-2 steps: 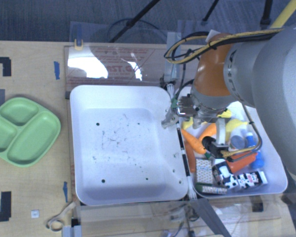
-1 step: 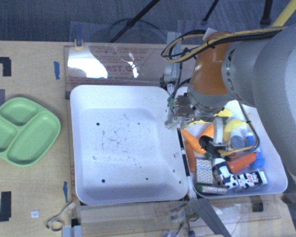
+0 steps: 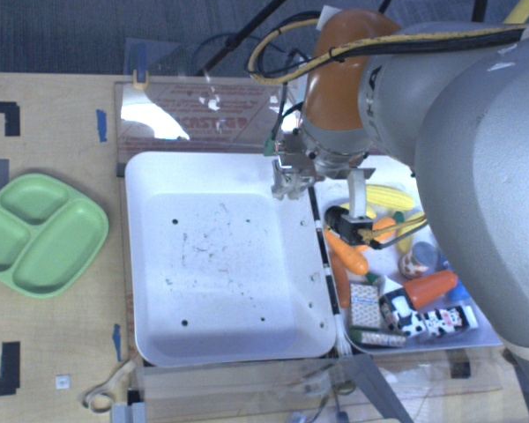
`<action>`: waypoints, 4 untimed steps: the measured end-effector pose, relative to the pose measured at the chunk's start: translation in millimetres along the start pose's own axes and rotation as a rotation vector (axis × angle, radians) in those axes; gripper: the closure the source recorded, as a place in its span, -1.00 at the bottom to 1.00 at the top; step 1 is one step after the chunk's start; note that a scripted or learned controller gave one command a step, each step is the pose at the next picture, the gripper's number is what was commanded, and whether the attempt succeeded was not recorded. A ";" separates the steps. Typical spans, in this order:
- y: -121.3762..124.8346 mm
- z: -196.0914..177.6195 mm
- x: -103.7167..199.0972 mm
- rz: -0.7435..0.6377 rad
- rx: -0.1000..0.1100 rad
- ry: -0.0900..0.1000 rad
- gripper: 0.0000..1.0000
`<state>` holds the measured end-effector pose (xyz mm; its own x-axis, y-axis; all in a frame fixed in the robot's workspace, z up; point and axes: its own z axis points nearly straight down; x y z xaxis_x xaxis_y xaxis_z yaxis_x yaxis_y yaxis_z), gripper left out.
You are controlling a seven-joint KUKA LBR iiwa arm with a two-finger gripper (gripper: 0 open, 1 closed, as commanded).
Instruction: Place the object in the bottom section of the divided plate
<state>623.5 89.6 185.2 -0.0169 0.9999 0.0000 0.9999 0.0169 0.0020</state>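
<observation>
My gripper (image 3: pixel 288 181) hangs over the left bin's (image 3: pixel 159 183) far right corner; open or closed, I cannot tell. The green divided plate (image 3: pixel 40 232) lies on the bench (image 3: pixel 53 130), well left. A carrot (image 3: pixel 348 256) and a corn cob (image 3: pixel 390 198) crowd the right bin (image 3: pixel 392 173).

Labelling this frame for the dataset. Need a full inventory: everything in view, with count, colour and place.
green divided plastic plate: 1, green, on the wooden bench left of the bins
left shallow white bin: 1, white, mid-bench
right shallow white bin: 1, white, beside the left one, under the arm
long yellow toy: 1, yellow, far part of right bin
orange carrot-shaped toy: 1, orange, right bin near the divide
red-orange toy: 1, right bin, middle
small checkered box: 1, pale, right bin, near side
black-and-white patterned toy: 1, right bin, near edge
grey arm with orange band: 1, reaching in from the right
gripper: 1, over the left bin's far right corner
</observation>
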 end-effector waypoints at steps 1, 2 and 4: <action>29.0 47.5 61.8 0.179 0.001 0.000 1.00; 44.4 -21.8 118.3 0.588 0.002 0.000 1.00; 44.2 -21.6 118.6 0.588 0.003 0.000 -1.00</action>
<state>665.6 209.0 206.9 0.5407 0.8412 -0.0001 0.8412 -0.5407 -0.0009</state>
